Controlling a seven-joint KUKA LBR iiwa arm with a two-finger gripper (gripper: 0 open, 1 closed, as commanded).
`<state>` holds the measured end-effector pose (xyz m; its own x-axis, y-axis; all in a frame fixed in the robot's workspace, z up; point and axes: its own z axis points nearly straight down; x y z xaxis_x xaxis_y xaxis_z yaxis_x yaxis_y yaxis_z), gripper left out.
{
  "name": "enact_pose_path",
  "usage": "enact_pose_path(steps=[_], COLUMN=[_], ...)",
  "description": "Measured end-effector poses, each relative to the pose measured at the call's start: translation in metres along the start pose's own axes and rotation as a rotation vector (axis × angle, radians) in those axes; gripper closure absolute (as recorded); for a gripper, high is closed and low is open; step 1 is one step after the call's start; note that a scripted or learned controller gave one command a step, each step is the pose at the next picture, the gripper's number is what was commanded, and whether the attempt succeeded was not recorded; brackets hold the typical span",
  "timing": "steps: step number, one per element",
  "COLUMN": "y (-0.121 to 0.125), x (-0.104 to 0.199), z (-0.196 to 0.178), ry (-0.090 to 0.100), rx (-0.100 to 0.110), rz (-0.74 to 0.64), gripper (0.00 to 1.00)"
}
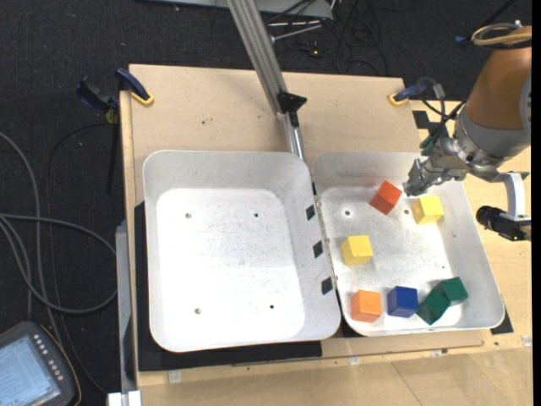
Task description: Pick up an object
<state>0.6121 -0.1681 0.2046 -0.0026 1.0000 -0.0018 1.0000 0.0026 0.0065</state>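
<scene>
From above, the gripper (420,182) is low over the far part of the right bin (482,252), between an orange-red block (386,197) and a yellow block (427,209), both lying loose on the bin floor. Whether its jaws are released or clenched I cannot tell, and nothing appears lifted. The pick seems not yet made; closing on a block and raising it remain.

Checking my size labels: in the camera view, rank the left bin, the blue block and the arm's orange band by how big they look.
1. left bin, by far the largest.
2. orange band, though it sits nearer the camera, which inflates it.
3. blue block, the smallest.
</scene>
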Motion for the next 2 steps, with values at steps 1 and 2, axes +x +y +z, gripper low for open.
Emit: enact_pose_path(steps=[1,2], y=[0.001,0.002], x=[0.003,0.003], z=[-0.044,-0.081], ry=[0.0,-0.001], rx=[0.0,0.0], rz=[-0.001,-0.001], gripper=[1.0,1.0])
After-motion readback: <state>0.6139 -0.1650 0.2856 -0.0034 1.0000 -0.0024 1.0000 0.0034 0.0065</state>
